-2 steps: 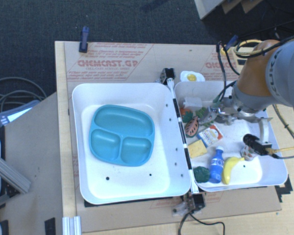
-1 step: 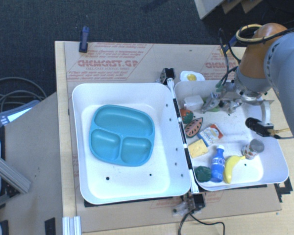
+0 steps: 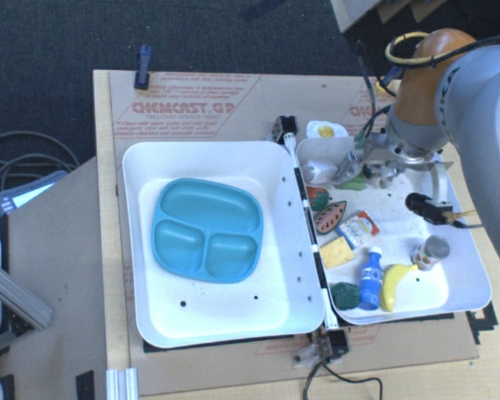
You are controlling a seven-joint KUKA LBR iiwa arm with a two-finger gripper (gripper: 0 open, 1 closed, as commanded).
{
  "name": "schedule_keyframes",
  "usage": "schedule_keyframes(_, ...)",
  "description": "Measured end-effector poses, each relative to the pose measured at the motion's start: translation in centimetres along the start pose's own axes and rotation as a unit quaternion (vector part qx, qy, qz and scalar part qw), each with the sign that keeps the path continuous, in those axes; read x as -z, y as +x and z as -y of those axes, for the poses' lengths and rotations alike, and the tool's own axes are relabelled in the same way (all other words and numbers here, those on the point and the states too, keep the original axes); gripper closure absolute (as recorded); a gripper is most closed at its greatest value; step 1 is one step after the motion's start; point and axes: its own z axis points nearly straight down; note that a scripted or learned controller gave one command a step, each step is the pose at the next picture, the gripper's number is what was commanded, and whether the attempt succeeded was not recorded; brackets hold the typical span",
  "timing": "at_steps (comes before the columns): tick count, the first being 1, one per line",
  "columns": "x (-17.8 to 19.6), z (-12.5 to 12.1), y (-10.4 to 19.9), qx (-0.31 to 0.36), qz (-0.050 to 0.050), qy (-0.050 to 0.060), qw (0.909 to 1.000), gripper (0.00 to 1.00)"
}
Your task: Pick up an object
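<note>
Lettering "CHEMCAST GP" (image 3: 183, 107) marks the bench sheet behind the bins; jaws' (image 3: 356, 167) state unclear.

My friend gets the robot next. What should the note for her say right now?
Gripper: low over the back of the right bin, by the white cup. Whether it is open or shut can't be made out, and nothing is seen held.
Right bin: banana, blue bottle, yellow block, green toy, all near the front.
Left bin: blue divided plate.
Done: nothing picked up yet.
Left: grab one object and lift it.
</note>
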Motion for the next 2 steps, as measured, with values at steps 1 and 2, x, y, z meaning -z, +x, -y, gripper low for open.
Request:
schedule_keyframes(1, 9.0, -0.6, -4.8, 0.004, 0.001, -0.019, 0.9998, 0.00)
schedule_keyframes(2, -0.9, 5.8, -0.9, 0.004, -0.001, -0.016, 0.9999, 0.00)
